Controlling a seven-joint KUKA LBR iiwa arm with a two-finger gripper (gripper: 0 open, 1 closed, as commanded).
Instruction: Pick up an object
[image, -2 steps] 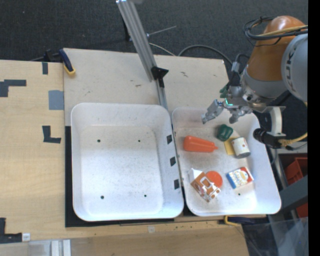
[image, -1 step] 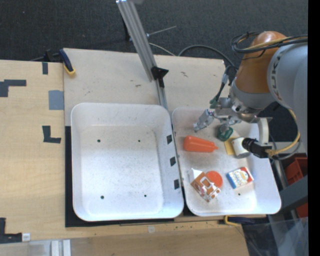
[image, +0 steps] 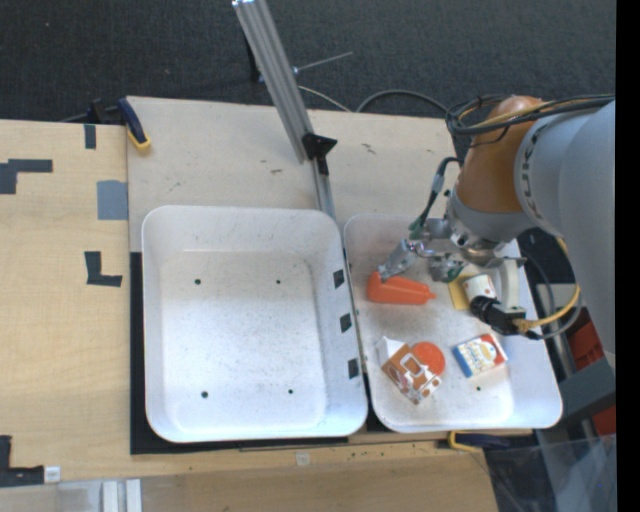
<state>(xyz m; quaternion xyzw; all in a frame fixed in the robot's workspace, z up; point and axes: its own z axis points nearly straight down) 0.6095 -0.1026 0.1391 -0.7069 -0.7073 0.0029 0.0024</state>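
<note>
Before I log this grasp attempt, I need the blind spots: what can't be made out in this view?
- Camera view: whether the gripper touches the orange wedge-shaped toy; too small and blurred.
- Print on the small blue-and-white carton: too small.
- The orange round piece: partly covered by the brown-and-white patterned box.
- The right white bin, far corner: hidden by the grey arm.

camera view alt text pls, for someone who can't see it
A grey arm's gripper is low over the right bin, just behind an orange wedge. Nearer the front of that bin lie an orange ball against a patterned carton, and a small blue-and-white box. The left bin sits alongside.
</note>
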